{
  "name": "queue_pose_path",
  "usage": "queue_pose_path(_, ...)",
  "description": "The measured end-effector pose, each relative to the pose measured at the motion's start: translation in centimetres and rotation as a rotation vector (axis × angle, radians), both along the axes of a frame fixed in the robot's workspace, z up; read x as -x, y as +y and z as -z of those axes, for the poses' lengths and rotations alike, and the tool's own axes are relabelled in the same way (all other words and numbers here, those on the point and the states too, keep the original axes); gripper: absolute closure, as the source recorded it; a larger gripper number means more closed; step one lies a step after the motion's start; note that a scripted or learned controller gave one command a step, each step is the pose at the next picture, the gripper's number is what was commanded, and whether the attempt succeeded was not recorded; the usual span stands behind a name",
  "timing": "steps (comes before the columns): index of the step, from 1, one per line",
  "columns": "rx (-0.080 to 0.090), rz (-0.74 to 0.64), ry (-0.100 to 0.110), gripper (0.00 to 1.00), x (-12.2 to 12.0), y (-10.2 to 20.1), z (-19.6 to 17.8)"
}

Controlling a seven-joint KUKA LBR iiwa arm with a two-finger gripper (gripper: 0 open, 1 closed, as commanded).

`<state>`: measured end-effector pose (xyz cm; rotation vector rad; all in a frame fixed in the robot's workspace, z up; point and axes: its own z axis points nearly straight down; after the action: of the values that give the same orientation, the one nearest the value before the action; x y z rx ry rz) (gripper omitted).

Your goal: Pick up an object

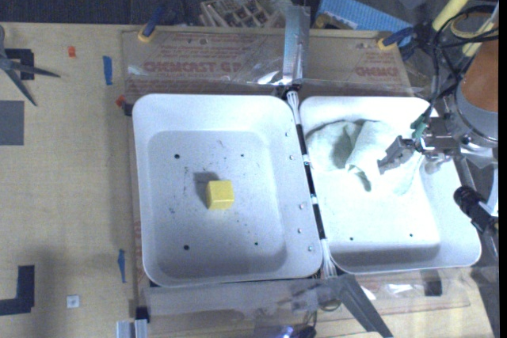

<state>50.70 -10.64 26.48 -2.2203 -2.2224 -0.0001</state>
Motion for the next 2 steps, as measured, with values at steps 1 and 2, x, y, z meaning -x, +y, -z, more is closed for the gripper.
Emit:
queue_pose_path(1,0.003,-0.266,-0.004,0.00,2.7,-5.4,-2.0)
queue_pose_path(2,0.000,-0.468,-0.001,0.00,2.7,-9.5,3.7)
